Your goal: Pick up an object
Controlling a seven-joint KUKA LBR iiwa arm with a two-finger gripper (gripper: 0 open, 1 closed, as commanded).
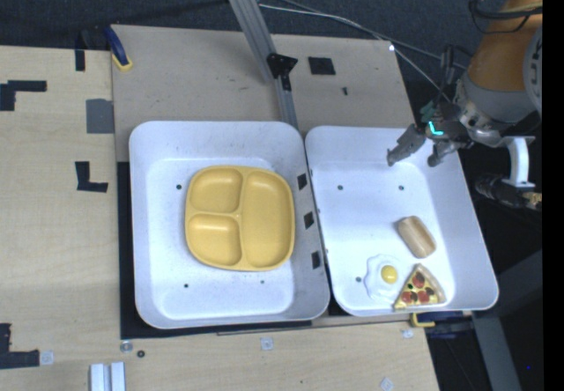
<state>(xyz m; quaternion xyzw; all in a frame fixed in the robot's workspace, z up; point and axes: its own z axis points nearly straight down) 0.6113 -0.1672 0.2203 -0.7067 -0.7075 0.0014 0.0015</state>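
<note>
The bread roll [416, 235] lies in the right bin [352, 204], toward that bin's near right part, with its long axis running from upper left to lower right, so that one rounded end points toward the bin's middle and the other toward the right wall. Just below it, near the front right corner, sit a fried egg [382, 276] and a pizza slice [419, 287]; the egg and the slice look as if they touch, though the view is too coarse there to be sure, and the slice's narrow tip points up toward the roll. The roll stands apart from both and close to the right wall, while the floor of the bin to its left and above it is bare white, leaving broad open room on those sides. The gripper [414, 152] hangs over the far right part of the same bin, well apart from the roll, its two dark fingers spread wide with nothing between them, one finger slanting down to the left and the other pointing down near the right wall. The arm [502, 63] comes in from the right, its orange band high near the frame's corner, the wrist tilted down toward the bin. In the left bin [154, 204] a yellow divided plate [240, 217] rests near the middle.
</note>
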